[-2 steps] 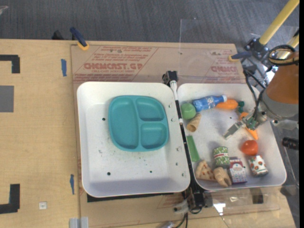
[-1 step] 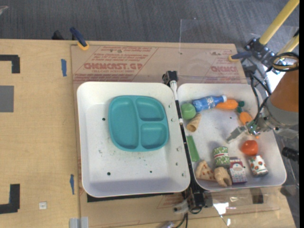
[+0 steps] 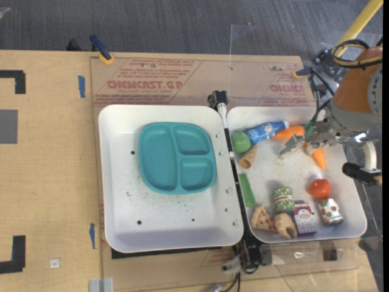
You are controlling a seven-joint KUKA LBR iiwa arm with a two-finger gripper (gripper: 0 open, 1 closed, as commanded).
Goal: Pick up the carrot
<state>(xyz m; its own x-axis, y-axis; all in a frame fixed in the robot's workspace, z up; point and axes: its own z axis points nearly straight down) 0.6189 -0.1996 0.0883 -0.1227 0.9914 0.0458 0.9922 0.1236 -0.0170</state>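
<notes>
Arm [image 3: 358, 96] enters from the right edge, orange band above the wrist, reaching over the upper right part of the right bin [image 3: 355, 221]. Wrist angled down and leftward. Hand [image 3: 302, 141] sits low over the bin floor near the back wall, its dark metal fingers [image 3: 290, 146] pointing left and down. Cannot tell how far apart the fingers stand; they blur into one grey cluster. Nothing visibly between them.

Two orange pieces near the hand. One carrot [image 3: 320, 157] lies on the bin floor just right of and below the hand, tapered, tip pointing down; whether the hand touches it is unclear. A second orange piece [image 3: 290, 132] lies just above the fingers, next to the blue bottle [image 3: 266, 130].

Other contents of the right bin: green round item [image 3: 240, 142] by the left wall, cone [image 3: 247, 158] below it, green stick [image 3: 245, 189] along the left wall, tomato [image 3: 320, 188] right of centre, green can [image 3: 282, 199], pink box [image 3: 304, 216], small red-and-white can [image 3: 330, 211], and tan pieces [image 3: 272, 221] along the front.

Left bin [image 3: 115, 181] holds a teal divided plate [image 3: 177, 157], lying flat, well apart from the hand. Both bins rest on a cardboard sheet [image 3: 152, 81] on the table [image 3: 42, 163].
</notes>
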